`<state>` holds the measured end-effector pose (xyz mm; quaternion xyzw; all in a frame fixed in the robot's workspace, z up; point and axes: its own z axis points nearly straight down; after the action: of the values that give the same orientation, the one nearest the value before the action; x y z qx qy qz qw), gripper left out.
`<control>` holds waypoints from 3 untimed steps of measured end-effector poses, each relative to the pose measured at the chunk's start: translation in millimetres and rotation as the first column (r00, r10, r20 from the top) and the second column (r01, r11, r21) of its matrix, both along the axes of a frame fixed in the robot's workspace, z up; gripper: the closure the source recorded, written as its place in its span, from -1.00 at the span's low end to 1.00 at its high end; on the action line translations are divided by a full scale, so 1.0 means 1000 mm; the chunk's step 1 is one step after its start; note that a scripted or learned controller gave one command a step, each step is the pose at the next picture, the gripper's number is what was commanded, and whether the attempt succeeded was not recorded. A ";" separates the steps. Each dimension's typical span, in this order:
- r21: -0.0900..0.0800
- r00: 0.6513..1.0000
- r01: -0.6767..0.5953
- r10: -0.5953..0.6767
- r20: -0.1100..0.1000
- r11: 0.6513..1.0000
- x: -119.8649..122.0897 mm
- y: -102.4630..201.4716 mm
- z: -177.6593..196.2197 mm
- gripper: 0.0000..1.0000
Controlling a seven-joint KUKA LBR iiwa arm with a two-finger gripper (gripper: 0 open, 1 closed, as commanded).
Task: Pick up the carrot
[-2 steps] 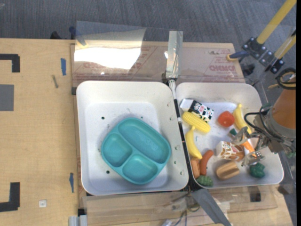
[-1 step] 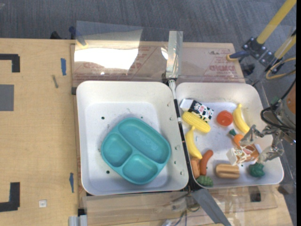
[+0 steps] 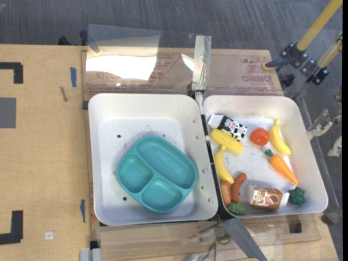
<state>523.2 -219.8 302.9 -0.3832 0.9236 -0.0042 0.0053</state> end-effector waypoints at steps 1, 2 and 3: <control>0.007 1.000 -0.029 0.029 -0.010 1.000 -0.003 0.071 -0.017 1.00; 0.007 1.000 -0.024 0.024 -0.003 1.000 -0.001 0.070 -0.006 1.00; 0.008 1.000 -0.024 0.024 -0.004 1.000 -0.001 0.070 -0.007 -1.00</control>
<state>522.1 -149.3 296.3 -0.3941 0.9190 0.0002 0.0047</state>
